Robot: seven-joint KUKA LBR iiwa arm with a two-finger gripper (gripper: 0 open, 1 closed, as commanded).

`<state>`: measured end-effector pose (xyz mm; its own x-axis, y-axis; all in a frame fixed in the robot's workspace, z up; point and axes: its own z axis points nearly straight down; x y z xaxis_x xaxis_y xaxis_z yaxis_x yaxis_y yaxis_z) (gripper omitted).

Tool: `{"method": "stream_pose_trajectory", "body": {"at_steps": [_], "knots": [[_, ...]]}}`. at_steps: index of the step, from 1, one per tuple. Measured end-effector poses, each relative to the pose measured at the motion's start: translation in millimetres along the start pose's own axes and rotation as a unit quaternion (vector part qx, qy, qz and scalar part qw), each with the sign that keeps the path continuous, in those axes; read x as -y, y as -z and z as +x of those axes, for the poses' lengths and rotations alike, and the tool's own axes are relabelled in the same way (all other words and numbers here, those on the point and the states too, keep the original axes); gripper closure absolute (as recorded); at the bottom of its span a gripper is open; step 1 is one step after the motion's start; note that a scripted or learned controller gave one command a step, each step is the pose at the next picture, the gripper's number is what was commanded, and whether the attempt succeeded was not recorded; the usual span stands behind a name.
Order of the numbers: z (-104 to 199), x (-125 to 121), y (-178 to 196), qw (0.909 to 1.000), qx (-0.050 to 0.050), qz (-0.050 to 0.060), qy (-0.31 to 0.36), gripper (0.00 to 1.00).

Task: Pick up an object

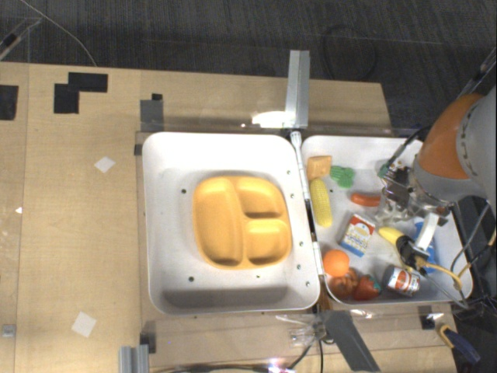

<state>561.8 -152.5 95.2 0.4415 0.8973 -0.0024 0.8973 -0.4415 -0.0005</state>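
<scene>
Over the right bin (365,144) the arm (bent steeply down) hangs its gripper (398,199); finger state unclear.

Single fixed camera above the bench (70,231), looking down aslant, both white bins (167,208) in frame

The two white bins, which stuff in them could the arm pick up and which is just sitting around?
Candidates, right white bin:
yellow toy corn cob
round orange fruit
green toy vegetable
small white and blue carton
end effector above them

Just there:
yellow divided plastic tray in the left white bin
</scene>
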Motion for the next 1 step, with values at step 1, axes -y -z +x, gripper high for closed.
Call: {"method": "stream_pose_trajectory", "body": {"at_steps": [1], "knots": [[4.3,-0.2,1.1,1.0,-0.002,-0.001,0.003,0.0]]}}
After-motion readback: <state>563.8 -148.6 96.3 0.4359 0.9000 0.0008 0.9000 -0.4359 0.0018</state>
